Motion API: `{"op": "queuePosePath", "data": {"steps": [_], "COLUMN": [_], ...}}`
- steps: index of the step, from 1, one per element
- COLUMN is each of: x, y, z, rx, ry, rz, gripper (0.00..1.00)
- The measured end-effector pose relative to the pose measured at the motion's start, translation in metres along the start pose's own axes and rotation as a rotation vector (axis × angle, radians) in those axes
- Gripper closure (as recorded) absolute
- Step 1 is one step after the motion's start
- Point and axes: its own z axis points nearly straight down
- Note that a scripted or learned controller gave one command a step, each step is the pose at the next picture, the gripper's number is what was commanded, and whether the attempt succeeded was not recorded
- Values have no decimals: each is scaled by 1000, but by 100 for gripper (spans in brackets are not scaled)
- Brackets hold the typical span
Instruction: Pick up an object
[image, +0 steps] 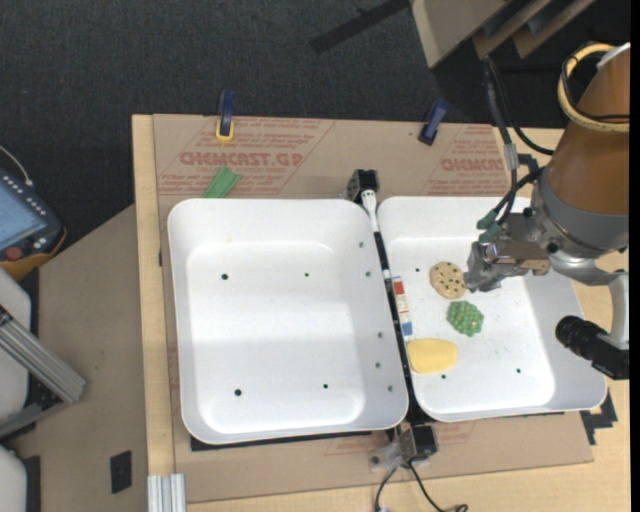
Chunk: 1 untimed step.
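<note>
Over the right-hand bin (520, 395), toward the bench's far right corner, the gripper (484, 268) hangs low above the white floor, with the grey arm (585, 215) and its orange band (598, 130) rising behind it toward the right edge. Whether the jaws stand apart or together I cannot tell; they are small and dark against the wrist, and nothing is seen between them. Just to their left lies a round speckled cookie (447, 279), close to the gripper but apart from it. Nearer the front edge of the bench sits a green knobbly piece (465, 318), and nearer still a yellow oval piece (432, 355), by the bin's left wall. The left-hand bin (270, 320) lies beside it, their rims touching along the middle.
</note>
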Motion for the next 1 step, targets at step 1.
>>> {"op": "queuePosePath", "data": {"steps": [1], "x": [12], "y": [0], "z": [18], "rx": [9], "ry": [3], "rz": [-8], "gripper": [100]}}
